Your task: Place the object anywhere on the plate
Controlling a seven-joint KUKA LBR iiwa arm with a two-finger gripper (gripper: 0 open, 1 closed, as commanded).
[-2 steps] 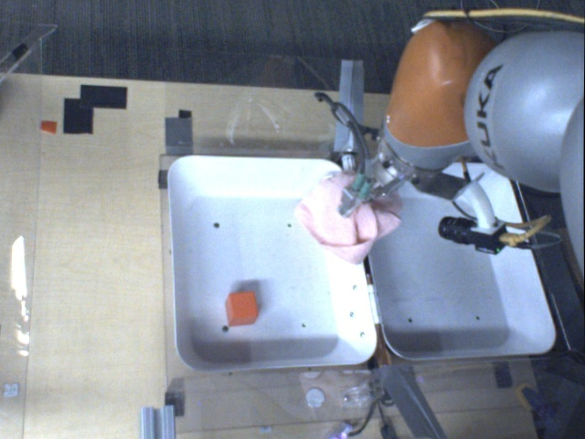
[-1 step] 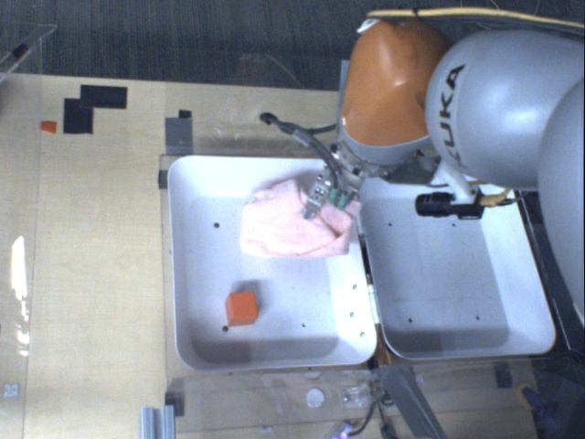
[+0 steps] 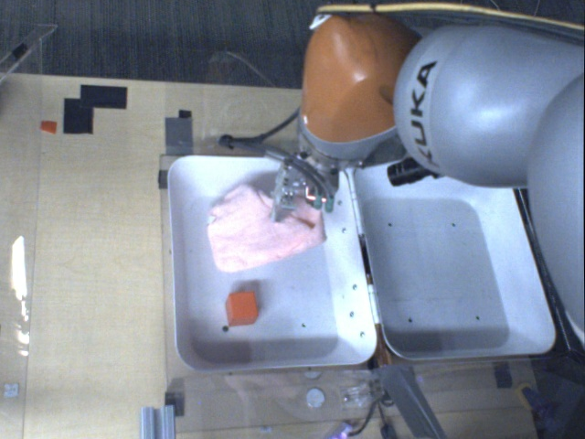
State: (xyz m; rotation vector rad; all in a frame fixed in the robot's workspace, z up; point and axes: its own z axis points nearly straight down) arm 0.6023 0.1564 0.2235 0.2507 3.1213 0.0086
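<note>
**Block Far From the Plate**

The orange block sits low in the left bin, apart from the pink plate. The gripper hangs over the plate's right edge; I cannot tell its state. It might bump the plate, not grab the block. The arm says "KUKA".

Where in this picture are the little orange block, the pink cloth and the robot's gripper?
orange block (image 3: 242,307): camera view, middle of its top face.
pink cloth (image 3: 256,231): camera view, centre of the crumpled fabric.
gripper (image 3: 294,198): camera view, at its tip, over the cloth's right edge.
</note>
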